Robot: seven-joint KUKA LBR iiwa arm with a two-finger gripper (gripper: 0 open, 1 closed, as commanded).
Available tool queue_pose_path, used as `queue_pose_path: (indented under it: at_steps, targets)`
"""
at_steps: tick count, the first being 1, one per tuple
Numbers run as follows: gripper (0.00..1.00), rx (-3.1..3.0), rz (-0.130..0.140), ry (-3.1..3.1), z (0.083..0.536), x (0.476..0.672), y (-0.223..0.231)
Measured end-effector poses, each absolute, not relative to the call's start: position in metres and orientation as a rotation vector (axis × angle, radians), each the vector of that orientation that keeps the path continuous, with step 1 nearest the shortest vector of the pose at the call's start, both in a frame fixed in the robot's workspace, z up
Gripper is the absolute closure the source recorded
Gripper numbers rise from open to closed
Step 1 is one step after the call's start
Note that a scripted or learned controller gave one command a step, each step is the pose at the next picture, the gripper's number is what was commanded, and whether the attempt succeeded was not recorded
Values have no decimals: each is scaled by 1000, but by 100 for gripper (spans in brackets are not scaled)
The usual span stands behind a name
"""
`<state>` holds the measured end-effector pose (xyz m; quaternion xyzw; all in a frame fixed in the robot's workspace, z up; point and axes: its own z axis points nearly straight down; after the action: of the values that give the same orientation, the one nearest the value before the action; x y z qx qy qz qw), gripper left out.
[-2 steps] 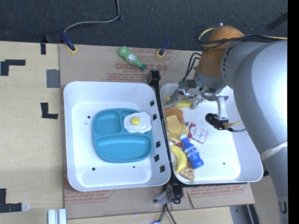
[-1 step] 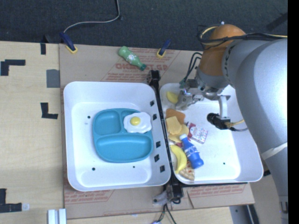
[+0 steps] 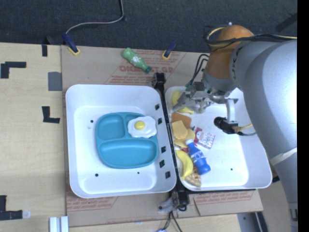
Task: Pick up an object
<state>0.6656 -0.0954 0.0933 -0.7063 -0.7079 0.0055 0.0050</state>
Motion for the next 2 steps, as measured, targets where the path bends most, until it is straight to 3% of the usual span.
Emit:
queue_pose_path:
  at_steps: [1,2]
  targets:
    - [0,-2222,-1,-2225,86,651,-106]
    - [0,-2224,-2,-2224,86,630,-101]
